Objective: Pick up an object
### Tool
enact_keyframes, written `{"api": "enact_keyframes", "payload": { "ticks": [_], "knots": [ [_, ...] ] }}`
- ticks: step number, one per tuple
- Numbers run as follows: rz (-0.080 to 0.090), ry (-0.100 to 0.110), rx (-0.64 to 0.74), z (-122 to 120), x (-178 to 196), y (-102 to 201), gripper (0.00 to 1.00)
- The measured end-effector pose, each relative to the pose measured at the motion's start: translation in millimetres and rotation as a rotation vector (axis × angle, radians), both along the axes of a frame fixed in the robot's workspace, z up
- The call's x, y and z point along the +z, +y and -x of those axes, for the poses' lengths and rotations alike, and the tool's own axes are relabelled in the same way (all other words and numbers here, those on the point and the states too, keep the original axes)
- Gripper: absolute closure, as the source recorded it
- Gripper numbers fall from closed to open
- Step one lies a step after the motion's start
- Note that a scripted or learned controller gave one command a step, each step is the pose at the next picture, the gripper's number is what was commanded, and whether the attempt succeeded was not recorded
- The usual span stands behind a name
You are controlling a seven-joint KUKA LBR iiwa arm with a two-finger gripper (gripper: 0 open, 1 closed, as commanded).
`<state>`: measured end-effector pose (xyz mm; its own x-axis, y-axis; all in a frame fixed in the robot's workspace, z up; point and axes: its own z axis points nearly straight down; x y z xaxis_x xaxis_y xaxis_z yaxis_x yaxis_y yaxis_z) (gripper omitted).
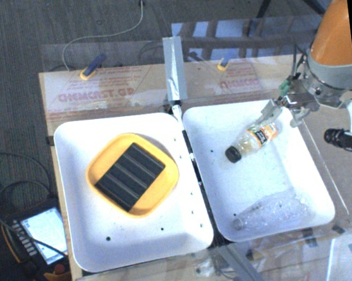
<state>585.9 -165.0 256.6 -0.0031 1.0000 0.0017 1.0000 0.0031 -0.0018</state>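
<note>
A small bottle (252,140) with a black cap and yellowish contents lies at a slant in the upper part of the right bin (307,171). A clear crumpled plastic bottle (271,212) lies near that bin's front wall. In the left bin (73,181) rests a yellow rounded object with a black ribbed centre (131,175). My gripper (285,113) hangs over the right bin's far right corner, just right of the small bottle's base. Its fingers stand open with nothing held between them.
A grey divider strip (175,73) runs between the bins at the back. Two clamps (92,66) hold the cardboard backing. Cables and a tablet (38,233) lie on the floor to the left.
</note>
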Motion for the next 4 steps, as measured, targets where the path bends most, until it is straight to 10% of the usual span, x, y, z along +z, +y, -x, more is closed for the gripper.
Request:
{"api": "enact_keyframes", "payload": {
  "ticks": [1,2,4],
  "knots": [
    [0.004,0.001,0.117,-57.2,-124.0,-43.1,0.0],
    [-0.006,-0.01,0.071,31.4,-162.1,-49.4,0.0],
    [0.006,-0.026,0.157,59.9,-163.8,-46.5,0.0]
  ]
}}
